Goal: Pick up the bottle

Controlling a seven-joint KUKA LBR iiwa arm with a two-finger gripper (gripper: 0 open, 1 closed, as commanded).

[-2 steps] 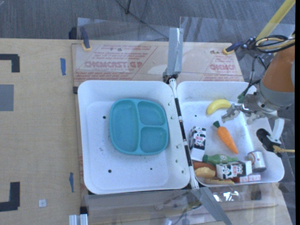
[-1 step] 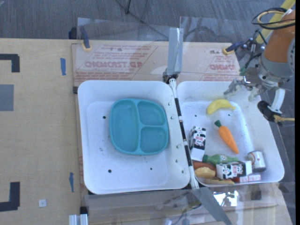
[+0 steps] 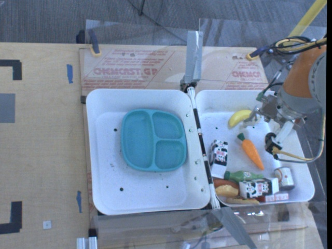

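Green bottle [image 3: 239,176] partly hidden, seemingly under carton [image 3: 258,188]

**Arm in from the right, gripper low**

Reaching in from the right edge, orange band [image 3: 303,74] above the wrist. Gripper [image 3: 271,119] pointed down and leftward, grey wrist housing just above and right of it. Nothing seen between the fingers.

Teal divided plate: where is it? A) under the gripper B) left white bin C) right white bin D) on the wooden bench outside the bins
B: the teal three-compartment plastic plate lies flat in the left white bin, while the yellow banana, the orange carrot and the green bottle sit in the right white bin.
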